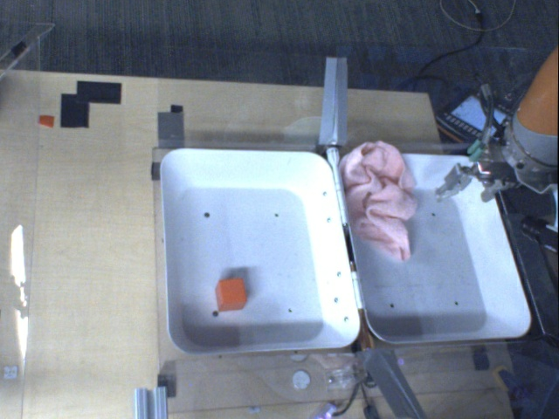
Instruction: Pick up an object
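Orange stands out nearest the camera: a small orange block [231, 294] sits on the floor of the left bin [188, 234], toward its near-left part, alone and clear of the walls. It lies well apart from the arm, across the divider between the 2 bins.

Farther back, in the right bin [454, 321], a crumpled pink cloth [381, 197] is bunched against the bin's left wall at its far corner. Its long axis runs from the far edge toward the near one, with a narrower tail pointing toward the camera.

At about the same depth, the tool [463, 180] hangs over the far right part of the right bin, below the grey wrist and orange band of the arm [534, 125]. The cloth lies to the tool's left in the view, near but not touching, with bare bin floor between them. Of the 2 objects, the cloth is by far the closer, so a short sideways reach and a descent would likely serve.

Nothing shows between the tool's fingers; whether they stand apart or together I cannot tell at this size.
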`<state>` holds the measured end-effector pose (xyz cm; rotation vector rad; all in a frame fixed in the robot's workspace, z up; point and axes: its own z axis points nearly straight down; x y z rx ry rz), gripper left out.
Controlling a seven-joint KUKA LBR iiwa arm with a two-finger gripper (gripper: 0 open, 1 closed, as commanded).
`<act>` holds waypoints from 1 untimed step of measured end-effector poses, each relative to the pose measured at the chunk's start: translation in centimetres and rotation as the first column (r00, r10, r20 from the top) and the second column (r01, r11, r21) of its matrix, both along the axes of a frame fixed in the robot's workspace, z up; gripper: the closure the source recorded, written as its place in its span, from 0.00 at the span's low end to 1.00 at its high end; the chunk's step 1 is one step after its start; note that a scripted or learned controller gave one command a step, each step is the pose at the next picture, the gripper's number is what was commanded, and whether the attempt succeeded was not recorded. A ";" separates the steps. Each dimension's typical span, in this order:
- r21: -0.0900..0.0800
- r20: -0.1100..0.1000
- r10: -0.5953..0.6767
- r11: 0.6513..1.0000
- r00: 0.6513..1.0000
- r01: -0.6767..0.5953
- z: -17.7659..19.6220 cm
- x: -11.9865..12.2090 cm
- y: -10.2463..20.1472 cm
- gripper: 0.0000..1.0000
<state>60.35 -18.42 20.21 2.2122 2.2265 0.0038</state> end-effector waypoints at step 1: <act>-0.002 0.008 0.072 0.997 0.997 -0.072 -10.5 0.7 5.4 0.00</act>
